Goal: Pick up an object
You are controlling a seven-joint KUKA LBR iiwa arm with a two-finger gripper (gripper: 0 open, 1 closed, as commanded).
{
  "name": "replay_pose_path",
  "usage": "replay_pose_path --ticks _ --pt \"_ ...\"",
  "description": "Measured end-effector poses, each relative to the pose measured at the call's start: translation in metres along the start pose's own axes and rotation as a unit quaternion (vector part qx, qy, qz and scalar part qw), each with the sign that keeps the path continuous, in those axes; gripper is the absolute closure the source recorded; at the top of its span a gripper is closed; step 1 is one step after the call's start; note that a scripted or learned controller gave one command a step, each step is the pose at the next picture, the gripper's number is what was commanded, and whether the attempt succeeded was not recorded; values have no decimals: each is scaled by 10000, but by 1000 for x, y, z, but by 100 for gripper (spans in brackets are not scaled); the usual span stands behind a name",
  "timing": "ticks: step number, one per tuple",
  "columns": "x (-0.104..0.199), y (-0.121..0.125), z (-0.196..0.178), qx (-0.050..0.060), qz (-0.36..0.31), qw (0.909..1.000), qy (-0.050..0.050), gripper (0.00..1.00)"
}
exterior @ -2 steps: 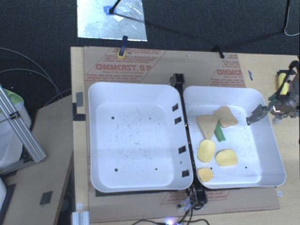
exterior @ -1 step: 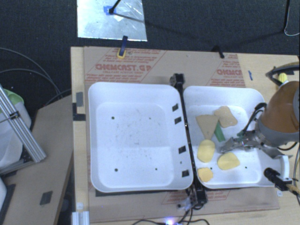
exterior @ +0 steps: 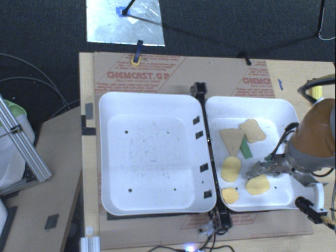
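The right bin [exterior: 273, 105] holds several pale food-like pieces: a tan wedge [exterior: 231, 138], a beige slab [exterior: 253, 130], a small green block [exterior: 245, 148], and three yellow rounds [exterior: 231, 168], [exterior: 258, 185], [exterior: 229, 195]. My gripper [exterior: 258, 169] reaches in from the right, low inside this bin, its tips just above the yellow round at the front and right of the green block. Nothing shows between its fingers.
The left bin [exterior: 110, 109] stands beside the right one, split from it by a black divider [exterior: 206, 140]. The arm's orange band [exterior: 317, 127] hangs over the right bin's right rim. A silver sheet [exterior: 125, 14] lies on the floor at the back.
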State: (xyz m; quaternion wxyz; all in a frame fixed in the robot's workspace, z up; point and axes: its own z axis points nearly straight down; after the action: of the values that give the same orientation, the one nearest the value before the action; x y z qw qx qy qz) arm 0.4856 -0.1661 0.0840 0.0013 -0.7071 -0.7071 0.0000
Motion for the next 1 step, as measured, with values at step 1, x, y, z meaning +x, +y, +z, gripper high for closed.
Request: replay_pose_path --ticks 1 --pt "86 2 0 -10 -57 10000 15 0"
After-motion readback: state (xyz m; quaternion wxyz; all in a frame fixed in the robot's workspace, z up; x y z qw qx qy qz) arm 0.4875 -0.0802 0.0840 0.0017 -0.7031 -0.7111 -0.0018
